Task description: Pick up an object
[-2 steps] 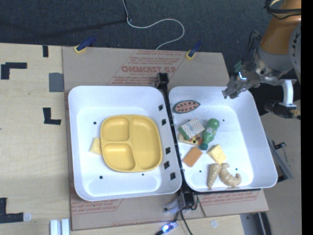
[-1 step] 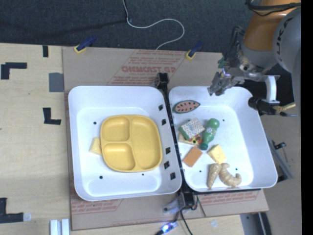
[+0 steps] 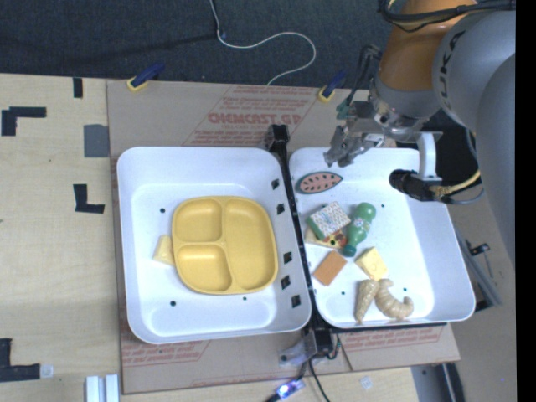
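My gripper [image 3: 345, 151] above the right bin's [image 3: 435, 249] far edge, finger state I cannot tell, cracker [image 3: 162, 249] half hidden under yellow plate [image 3: 224, 244]

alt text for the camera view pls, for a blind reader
The grey arm's two-finger gripper hovers over the back of the right white bin, above a cluster of small toy foods. The left white bin holds a yellow divided plastic plate.
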### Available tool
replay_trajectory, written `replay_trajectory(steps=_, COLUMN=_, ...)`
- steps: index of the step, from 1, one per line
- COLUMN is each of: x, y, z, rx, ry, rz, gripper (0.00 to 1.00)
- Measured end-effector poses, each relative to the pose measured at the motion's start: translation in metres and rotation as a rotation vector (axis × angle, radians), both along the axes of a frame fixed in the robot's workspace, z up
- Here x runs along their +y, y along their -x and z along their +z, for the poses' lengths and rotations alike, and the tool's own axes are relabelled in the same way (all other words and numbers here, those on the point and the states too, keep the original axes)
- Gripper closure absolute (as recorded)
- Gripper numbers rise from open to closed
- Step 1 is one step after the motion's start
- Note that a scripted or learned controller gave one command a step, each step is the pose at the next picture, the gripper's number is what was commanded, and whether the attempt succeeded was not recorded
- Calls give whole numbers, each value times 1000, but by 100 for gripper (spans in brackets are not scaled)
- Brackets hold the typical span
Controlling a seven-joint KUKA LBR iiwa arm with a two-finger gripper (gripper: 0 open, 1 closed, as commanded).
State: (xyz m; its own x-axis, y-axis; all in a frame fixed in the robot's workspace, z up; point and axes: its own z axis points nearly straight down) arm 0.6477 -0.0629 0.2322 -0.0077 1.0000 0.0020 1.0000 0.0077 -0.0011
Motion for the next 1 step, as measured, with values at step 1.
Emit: replay_trajectory(steps=1, x=55, y=-6, z=-8, rx=1, ry=0, rz=-1, gripper=100)
